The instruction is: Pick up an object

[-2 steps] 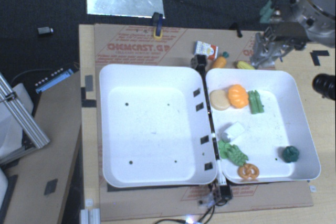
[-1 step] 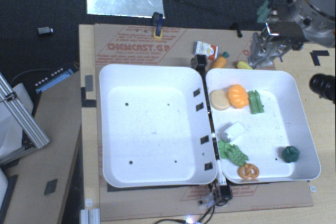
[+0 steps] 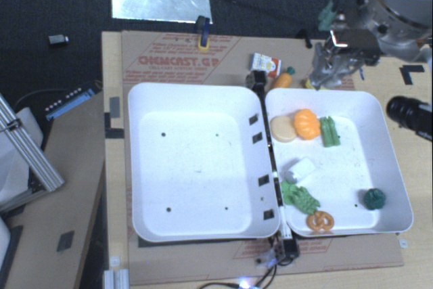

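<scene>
My gripper (image 3: 329,71) hangs over the far rim of the right bin (image 3: 389,145), a little above the bench, with nothing visibly in it. Inside that bin, near the far side, lie a beige round disc (image 3: 283,128), an orange pumpkin (image 3: 306,124) and a green asparagus bundle (image 3: 329,131). A white block (image 3: 302,168) rests near the middle. Toward the front are a green leafy piece (image 3: 300,197), a pretzel (image 3: 320,220) and a dark green lump (image 3: 374,198).
The left bin (image 3: 139,145) sits beside the right one, joined at a black hinge strip. Behind the bins on the cardboard lie a small carrot (image 3: 282,80) and a white and red carton (image 3: 264,63). A yellow and blue clamp (image 3: 202,34) stands at the back.
</scene>
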Robot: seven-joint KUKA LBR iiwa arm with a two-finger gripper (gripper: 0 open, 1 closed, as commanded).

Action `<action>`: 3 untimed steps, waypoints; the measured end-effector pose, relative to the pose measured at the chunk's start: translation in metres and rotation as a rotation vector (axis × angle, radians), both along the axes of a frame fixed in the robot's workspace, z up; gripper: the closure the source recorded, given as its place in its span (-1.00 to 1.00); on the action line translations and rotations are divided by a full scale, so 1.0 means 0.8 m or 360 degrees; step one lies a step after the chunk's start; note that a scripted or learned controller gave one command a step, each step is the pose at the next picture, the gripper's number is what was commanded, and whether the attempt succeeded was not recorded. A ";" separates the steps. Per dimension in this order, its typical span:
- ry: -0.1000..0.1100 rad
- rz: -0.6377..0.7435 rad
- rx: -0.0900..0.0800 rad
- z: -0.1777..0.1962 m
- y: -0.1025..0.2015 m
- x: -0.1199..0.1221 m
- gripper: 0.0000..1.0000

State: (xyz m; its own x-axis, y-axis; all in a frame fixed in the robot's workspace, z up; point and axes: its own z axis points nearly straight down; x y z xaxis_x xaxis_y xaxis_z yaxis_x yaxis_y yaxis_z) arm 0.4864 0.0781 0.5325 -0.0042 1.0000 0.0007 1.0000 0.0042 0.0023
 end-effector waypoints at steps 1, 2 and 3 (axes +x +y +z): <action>0.0000 -0.0006 -0.0002 -0.004 0.002 0.016 1.00; 0.0001 -0.0002 -0.0001 -0.004 0.011 0.000 1.00; -0.0001 -0.0002 0.0000 -0.002 0.026 0.000 1.00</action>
